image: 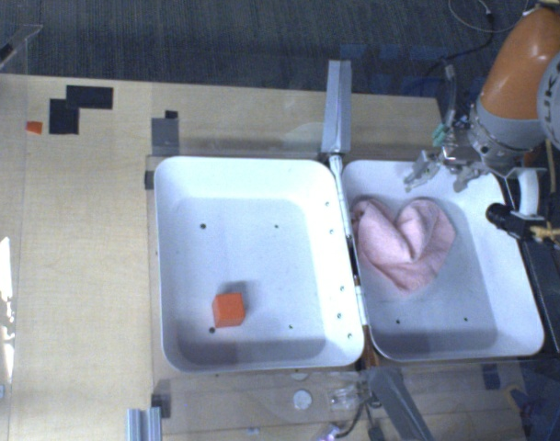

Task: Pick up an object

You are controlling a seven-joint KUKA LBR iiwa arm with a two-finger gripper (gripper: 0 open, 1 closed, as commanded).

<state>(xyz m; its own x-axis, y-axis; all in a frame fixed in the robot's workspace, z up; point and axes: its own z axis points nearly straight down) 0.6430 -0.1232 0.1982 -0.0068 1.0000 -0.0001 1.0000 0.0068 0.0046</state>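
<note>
One pincer (442,169) above pink cloth (405,240) (right bin (509,324))

A pale wooden bench (77,274) carries two shallow white bins side by side, the left bin (178,246) and the right bin (509,310) touching along a grey metal divider (337,108), with black blocks (75,107) and a small orange tag (33,128) lying near its far left corner

A crumpled pink cloth (406,243) lies in the right bin (463,333).
</note>
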